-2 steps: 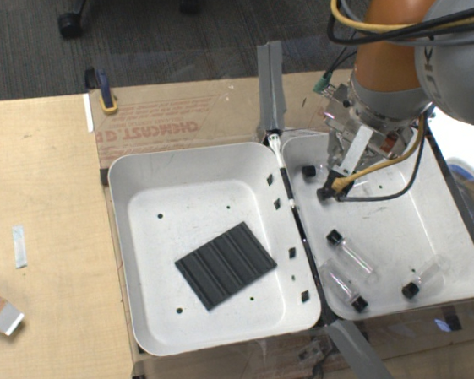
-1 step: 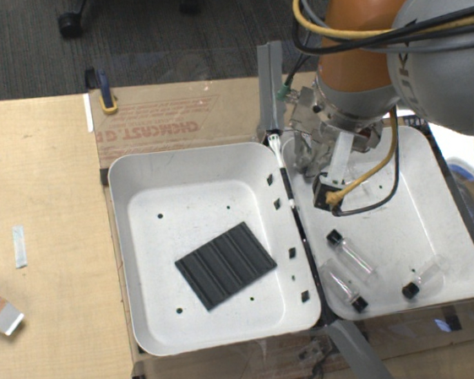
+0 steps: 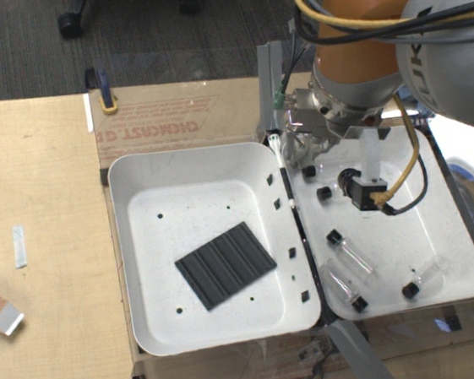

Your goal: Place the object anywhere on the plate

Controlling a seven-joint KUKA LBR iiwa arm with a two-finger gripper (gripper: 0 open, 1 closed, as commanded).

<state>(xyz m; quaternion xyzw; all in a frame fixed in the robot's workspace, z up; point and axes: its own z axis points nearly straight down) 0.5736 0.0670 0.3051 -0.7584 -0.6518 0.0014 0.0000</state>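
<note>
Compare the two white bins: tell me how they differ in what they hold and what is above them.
The left bin holds one dark ribbed rectangular plate, lying flat and askew; the right bin holds several small clear tubes with black caps, scattered. The arm hangs over the right bin's far end; the left bin lies uncovered. Both are shallow, white and sit side by side.

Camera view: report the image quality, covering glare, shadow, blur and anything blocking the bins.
Camera view: even, soft lighting; the dark ribbed plate in the left bin is sharp, with little shadow. The right bin is brighter, washing out near the right side. The arm looms large and slightly soft, covering that bin's top; the clear tubes are hard to make out against white.
</note>
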